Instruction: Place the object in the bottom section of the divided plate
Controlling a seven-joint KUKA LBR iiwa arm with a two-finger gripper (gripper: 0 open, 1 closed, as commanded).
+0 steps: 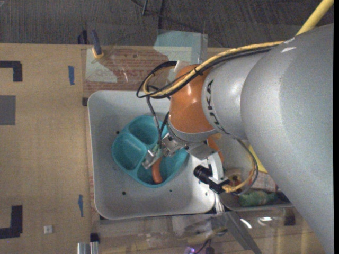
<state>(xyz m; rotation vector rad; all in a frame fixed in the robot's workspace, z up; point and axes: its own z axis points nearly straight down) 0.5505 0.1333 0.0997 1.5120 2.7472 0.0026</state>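
Note:
A teal divided plate (132, 147) lies in the middle of the left white bin (106, 194). An orange, elongated object (157, 174) shows in the plate's lower section, its upper end tucked under the gripper. My gripper (155, 156) hangs low over the plate's right side, right above that object. The grey arm with its orange band (190, 105) reaches in from the right and hides the plate's right rim. Whether the orange object is touched by the gripper or lies loose in the plate cannot be made out.
The second bin (254, 202) at the lower right holds a green item (255, 197) and some yellowish pieces, mostly hidden by the arm. A cardboard sheet (124, 67) lies behind the left bin. Cables (159, 83) loop over the wrist.

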